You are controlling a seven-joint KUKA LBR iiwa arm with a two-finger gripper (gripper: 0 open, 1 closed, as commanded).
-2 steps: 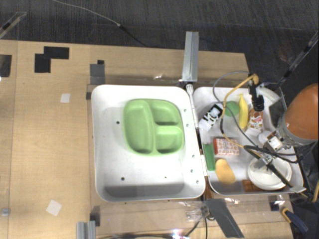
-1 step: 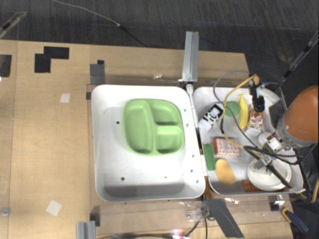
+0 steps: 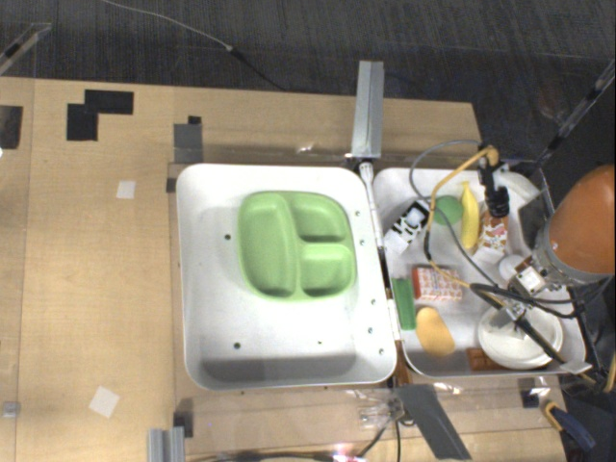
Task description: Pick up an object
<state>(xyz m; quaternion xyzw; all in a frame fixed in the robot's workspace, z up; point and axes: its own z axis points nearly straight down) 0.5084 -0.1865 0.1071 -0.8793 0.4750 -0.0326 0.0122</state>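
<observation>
Objects crowd the right bin (image 3: 409, 359) (arm (image 3: 587, 224) overlapping them); fingers' state cannot be told.

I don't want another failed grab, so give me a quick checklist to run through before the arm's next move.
1. Things to pick lie in the right bin: ok; banana, red packet, orange lump.
2. Arm over the right bin: ok.
3. Fingers open: cannot tell.
4. Anything already held: cannot tell.
5. Cables away from the things: not ok, they cross the bin.
6. Green tray alone in the left bin: ok.
</observation>
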